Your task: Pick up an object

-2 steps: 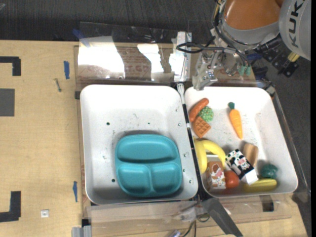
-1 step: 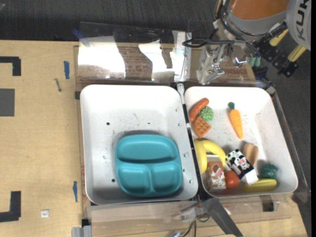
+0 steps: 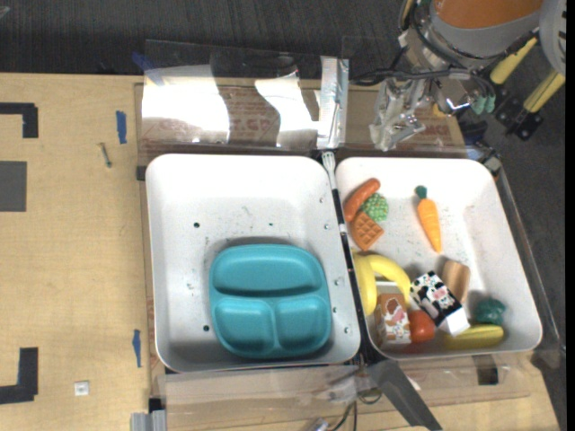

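Toy foods crowd the right bin (image 3: pixel 517 241): a carrot (image 3: pixel 429 220) lies alone in open white floor, a banana (image 3: pixel 371 277) hugs the left wall. The metal hand (image 3: pixel 400 119) hangs beyond the far rim, grasp undeterminable. A teal divided tray (image 3: pixel 269 300) fills the left bin (image 3: pixel 180 205).

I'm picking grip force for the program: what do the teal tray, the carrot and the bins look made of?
Teal tray: moulded plastic by the look, with a smooth, slightly satin surface and soft highlights on its divider ridges. Carrot: probably toy plastic, uniform orange with a green top. Bins: thin white plastic, it seems, matte and scuffed with dark specks.
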`<control>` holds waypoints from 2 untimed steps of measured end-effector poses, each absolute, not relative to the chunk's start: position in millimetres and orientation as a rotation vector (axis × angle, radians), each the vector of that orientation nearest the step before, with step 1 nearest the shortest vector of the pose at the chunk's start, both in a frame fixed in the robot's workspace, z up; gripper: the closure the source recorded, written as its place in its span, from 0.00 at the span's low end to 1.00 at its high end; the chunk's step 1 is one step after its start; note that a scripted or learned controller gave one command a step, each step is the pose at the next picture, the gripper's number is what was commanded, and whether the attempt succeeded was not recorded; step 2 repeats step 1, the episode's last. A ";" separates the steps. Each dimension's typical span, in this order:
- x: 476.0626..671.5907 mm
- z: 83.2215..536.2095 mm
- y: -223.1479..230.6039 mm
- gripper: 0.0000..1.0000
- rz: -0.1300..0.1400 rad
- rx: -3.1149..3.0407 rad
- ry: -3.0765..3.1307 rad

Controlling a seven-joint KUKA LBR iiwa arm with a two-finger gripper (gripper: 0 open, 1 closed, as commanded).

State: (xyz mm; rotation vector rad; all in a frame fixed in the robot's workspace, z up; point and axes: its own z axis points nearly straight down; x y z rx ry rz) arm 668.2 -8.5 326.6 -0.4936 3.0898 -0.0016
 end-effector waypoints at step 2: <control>665.6 321.4 -25.9 1.00 -0.001 -0.521 3.092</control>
